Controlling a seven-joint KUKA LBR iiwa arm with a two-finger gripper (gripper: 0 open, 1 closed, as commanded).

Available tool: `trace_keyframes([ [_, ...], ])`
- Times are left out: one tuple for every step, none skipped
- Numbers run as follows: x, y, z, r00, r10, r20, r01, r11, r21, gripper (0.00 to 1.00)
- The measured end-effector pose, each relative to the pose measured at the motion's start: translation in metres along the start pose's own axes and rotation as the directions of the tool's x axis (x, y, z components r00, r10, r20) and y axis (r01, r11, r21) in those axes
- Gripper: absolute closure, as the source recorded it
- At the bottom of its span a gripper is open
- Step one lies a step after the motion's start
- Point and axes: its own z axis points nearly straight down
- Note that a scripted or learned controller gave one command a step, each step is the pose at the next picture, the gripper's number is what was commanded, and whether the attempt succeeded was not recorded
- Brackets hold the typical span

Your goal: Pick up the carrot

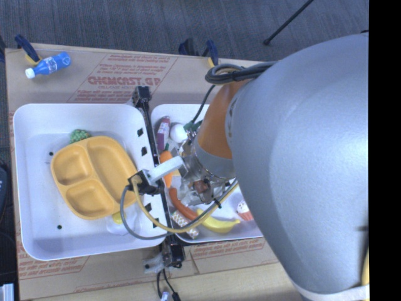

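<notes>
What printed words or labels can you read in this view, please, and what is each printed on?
"CHEMCAST GP": large red print on the brown cardboard sheet under the bins.
Smaller red lines above and below it: too blurred to read.
Blue bottle label at upper left: too small to read.

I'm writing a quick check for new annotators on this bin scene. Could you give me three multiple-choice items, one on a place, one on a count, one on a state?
1. Where does the yellow divided plate lie?
A. in the left bin
B. in the right bin
C. on the cardboard outside the bins

2. How many compartments does the plate have?
A. two
B. three
C. five

3. How does the small blue bottle sit?
A. upright in a bin
B. on its side on the cardboard
C. inside the plate

Answers: 1 A, the plate rests on the left bin's floor. 2 B, three hollows show. 3 B, it lies flat by the bench's far left corner.
</notes>
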Motion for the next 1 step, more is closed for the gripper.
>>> trace_keyframes([
  [0.0221, -0.0100, -0.0715, 1.000, 0.010, -0.007, -0.010, 1.000, -0.005, 1.00],
])
